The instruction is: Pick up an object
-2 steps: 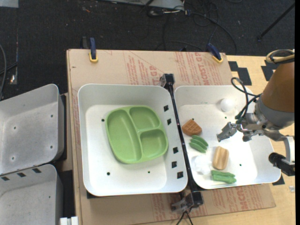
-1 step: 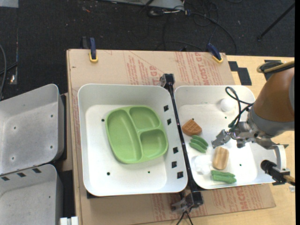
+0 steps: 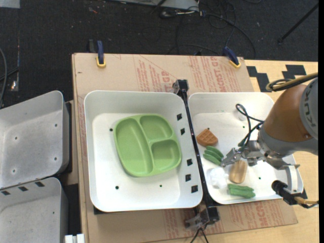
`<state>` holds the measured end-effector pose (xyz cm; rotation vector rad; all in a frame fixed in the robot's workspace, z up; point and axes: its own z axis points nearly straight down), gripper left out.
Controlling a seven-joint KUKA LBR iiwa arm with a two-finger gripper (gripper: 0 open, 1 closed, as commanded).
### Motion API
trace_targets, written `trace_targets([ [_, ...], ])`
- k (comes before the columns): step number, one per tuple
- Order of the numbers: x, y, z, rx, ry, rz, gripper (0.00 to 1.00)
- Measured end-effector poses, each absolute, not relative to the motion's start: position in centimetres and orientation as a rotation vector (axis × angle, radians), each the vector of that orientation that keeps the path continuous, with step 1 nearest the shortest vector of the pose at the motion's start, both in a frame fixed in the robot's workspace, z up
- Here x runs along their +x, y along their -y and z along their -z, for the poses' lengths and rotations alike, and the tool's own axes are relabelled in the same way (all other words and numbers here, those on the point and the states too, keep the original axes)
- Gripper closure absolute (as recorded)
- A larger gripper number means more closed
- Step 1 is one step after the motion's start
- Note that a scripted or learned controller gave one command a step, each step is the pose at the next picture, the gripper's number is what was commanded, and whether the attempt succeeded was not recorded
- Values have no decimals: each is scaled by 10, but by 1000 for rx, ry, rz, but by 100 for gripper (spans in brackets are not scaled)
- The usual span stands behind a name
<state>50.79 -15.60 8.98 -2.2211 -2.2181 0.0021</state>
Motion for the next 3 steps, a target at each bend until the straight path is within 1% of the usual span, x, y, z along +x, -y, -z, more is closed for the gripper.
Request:
trace_targets([
  [1,508,156,-102,-2224,2218,0,100],
  [2,504,147,-156,-2220,2227,3,100],
  [3,498,148,-216,-2223,2228,4,100],
])
